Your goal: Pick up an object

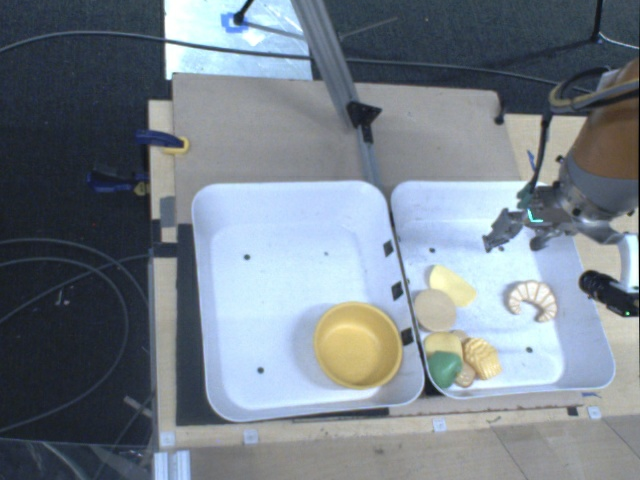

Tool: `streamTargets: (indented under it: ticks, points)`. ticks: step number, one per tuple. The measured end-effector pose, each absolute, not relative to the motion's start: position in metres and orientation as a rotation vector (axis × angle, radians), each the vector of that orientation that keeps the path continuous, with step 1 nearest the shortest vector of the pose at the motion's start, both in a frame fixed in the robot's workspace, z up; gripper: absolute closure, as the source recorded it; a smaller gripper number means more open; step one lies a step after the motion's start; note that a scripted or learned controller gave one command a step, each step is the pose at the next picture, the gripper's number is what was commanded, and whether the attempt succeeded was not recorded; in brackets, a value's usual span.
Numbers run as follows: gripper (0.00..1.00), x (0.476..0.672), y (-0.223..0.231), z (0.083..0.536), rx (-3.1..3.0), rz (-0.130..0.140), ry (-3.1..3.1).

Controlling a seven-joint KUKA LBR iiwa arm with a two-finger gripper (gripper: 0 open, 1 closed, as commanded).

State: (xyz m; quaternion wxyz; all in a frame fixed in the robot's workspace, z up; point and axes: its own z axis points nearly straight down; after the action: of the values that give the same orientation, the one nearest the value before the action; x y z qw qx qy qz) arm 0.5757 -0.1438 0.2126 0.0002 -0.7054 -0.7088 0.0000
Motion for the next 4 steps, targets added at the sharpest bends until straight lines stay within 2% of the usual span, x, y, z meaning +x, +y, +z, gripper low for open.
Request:
streamTargets:
  ticks: [1,4]
  points:
    - [0.00,0.576,-0.144,0.213,-2.216,-0.001,-2.227]
    - [0.00,0.571,-0.146,0.090,-2.222,-0.001,-2.223]
